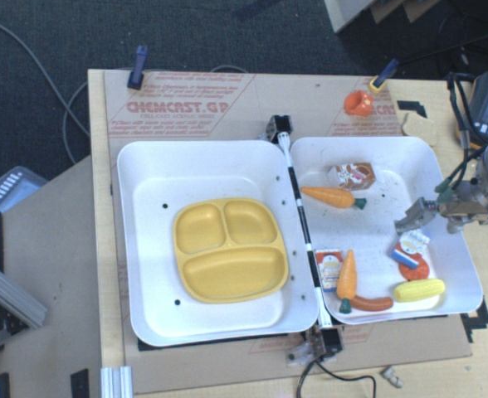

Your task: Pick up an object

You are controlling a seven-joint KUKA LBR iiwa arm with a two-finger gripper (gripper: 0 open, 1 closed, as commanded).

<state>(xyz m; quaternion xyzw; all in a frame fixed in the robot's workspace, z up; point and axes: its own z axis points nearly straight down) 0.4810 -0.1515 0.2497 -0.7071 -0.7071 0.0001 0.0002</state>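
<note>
The pincer [416,215], its spread impossible to tell, hung over the right shallow white bin [427,157]. Just below lay a small red-and-blue plastic toy [409,261], probably light, stiff and slippery, best gripped across its narrow middle; a yellow plastic corn cob [419,289] lay beside it.

1. Two bins sit side by side on the desk [186,98]: left bin [136,247], right bin [443,172].
2. A divided plate [230,249] lies in the left bin's middle.
3. In the right bin, a carrot [331,196] lies near its back-left corner.
4. A second carrot [347,274], a sausage [370,303] and a corn cob [418,289] lie along its front edge.
</note>
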